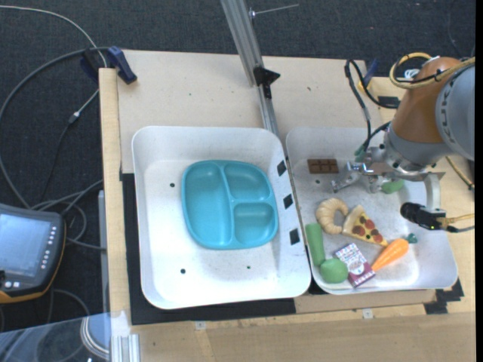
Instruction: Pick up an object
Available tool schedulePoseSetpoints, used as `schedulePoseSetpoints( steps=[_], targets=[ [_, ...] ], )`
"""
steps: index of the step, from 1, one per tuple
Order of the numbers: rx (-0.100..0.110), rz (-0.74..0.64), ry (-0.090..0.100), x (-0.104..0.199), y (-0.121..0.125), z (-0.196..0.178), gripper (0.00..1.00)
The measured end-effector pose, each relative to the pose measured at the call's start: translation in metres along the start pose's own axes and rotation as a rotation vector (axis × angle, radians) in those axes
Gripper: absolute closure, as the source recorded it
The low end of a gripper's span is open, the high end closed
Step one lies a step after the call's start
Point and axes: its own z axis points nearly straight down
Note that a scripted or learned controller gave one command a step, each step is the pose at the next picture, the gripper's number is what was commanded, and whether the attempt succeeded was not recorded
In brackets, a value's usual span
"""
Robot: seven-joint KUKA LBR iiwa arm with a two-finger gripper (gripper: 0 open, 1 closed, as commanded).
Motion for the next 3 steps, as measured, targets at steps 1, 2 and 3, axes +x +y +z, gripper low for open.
schedulePoseSetpoints(
  steps=[1,2,3],
  targets=[
    [-0.004,-0.001,0.000,0.000,0.001,-0.012,1.00],
    [-0.012,-0.002,-0.003,0.007,0.011,-0.067,1.00],
    [-0.013,0.000,-0.004,-0.001,0.008,-0.127,1.00]
  ],
)
